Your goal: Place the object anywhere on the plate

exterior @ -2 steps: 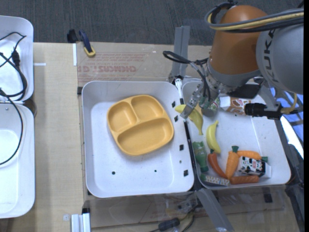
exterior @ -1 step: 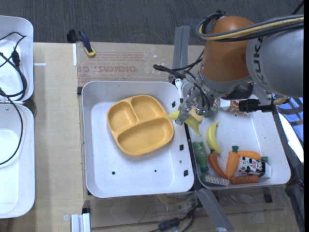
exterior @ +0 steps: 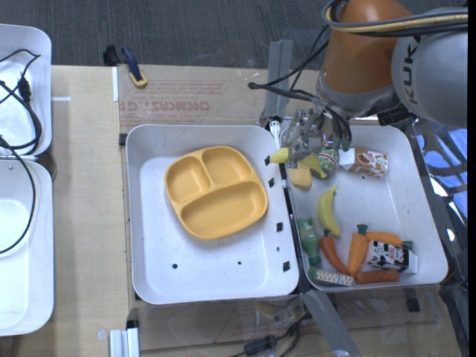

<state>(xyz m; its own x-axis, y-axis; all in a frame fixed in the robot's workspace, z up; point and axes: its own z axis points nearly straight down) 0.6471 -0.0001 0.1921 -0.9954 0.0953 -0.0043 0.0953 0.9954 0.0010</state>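
A yellow three-compartment plate lies in the left white bin, with nothing on it. My gripper hangs low over the upper left corner of the right bin, under the orange band of the arm. Just beneath and beside it sit a small yellow piece, a pale yellow wedge and a small round can. The metal of the gripper hides part of these items. Whether any of them is held is unclear.
The right bin also holds a small brown-and-white carton, a banana, a green bottle, carrots and a cow-patterned carton. The wall between the two bins separates gripper and plate. Cables lie at the far left.
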